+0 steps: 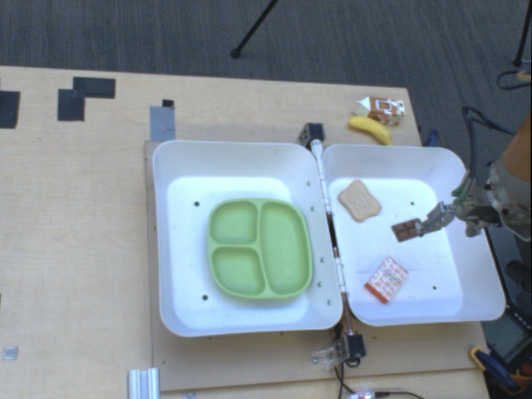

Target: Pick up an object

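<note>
The arm reaches in low from the right over the right bin (478, 306), its jaws (414, 229) closed on a small brown block (404, 231).

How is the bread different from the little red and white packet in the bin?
The bread is plain tan, while the packet is red and white with a pattern. The bread has a rounded top, while the packet is a straight-edged rectangle. The bread lies nearer the far side of the right bin, the packet nearer the front. Both lie flat in that bin, untouched.
</note>
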Robot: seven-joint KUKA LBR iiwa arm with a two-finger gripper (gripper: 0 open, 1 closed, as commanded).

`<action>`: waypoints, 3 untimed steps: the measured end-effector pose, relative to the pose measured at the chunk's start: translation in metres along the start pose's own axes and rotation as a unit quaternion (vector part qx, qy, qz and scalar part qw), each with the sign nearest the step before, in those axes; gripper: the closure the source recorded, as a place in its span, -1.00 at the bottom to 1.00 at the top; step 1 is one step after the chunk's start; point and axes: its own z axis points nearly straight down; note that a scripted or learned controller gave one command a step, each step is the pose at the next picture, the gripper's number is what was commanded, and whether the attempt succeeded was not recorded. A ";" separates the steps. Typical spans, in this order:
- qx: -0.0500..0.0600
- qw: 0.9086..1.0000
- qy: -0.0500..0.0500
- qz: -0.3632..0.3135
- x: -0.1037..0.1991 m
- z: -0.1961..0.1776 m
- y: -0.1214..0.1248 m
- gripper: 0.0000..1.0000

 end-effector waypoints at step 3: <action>-0.005 1.000 -0.001 0.001 -0.018 0.122 -0.017 -1.00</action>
